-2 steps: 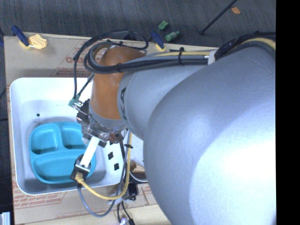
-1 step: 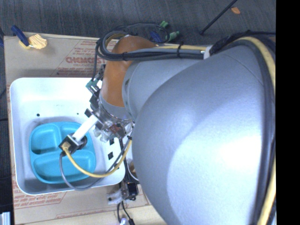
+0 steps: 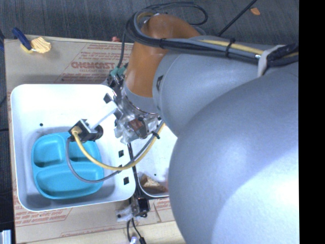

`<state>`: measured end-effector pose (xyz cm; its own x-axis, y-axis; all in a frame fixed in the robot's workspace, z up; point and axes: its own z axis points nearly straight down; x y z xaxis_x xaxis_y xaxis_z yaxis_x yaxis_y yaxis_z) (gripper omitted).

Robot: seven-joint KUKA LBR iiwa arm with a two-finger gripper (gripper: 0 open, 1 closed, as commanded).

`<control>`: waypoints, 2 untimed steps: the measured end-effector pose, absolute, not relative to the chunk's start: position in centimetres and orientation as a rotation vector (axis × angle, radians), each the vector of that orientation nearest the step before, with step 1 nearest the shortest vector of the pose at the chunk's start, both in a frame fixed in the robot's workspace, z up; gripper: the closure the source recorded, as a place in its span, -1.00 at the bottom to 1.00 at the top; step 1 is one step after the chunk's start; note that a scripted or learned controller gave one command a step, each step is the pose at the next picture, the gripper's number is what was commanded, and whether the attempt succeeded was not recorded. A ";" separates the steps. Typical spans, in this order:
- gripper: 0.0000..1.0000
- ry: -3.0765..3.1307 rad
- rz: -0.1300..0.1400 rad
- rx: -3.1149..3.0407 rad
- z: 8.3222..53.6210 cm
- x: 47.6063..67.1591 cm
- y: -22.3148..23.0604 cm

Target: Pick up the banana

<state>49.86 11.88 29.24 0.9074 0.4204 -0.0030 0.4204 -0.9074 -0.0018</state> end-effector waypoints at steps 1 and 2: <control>1.00 -0.720 0.010 -3.055 22.7 52.1 3.6; 1.00 -0.549 0.012 -3.089 19.1 48.6 8.0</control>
